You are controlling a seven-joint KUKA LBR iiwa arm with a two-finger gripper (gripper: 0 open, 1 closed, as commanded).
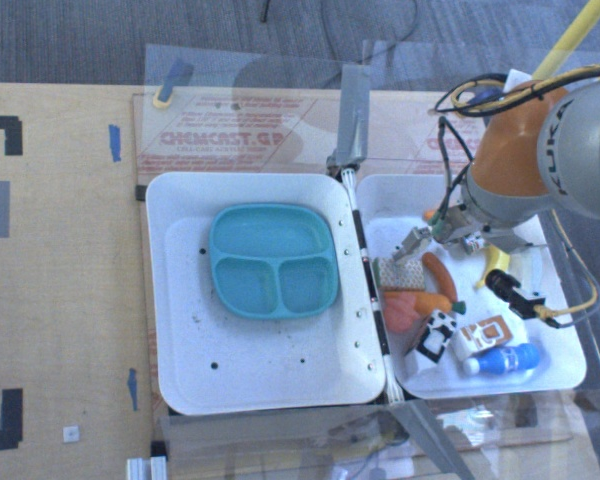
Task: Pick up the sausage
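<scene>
The end effector (427, 236) hung low over the far-left part of the right-hand shallow white bin (570, 363), at the end of the grey arm with its orange band (510, 153), and its metal fingers (416, 241) appeared to stand somewhat apart with nothing between them, though the slant made that hard to judge firmly. Just beside and below it lay the slim orange-red sausage (439, 275), on a diagonal from upper left to lower right across the middle of that bin, apparently untouched by the fingers. It was crowded: a pale tan textured piece (401, 272) lay against its left side, a pinkish-red rounded lump (405, 308) sat just below, and a black-and-white patterned item (435, 334) was near its lower end. To do the step well, the fingers probably needed turning to straddle the sausage across its narrow width, centred along its length, then lowering straight down so neither tip landed on a neighbour. A yellow banana-shaped toy (495, 264), a small orange-and-white carton (485, 332) and a blue plastic bottle (505, 359) lay further right, well clear of the approach. The left-hand white bin (170, 298) held a teal three-compartment plastic plate (274, 259), and both bins rested on the wooden counter (55, 268).
</scene>
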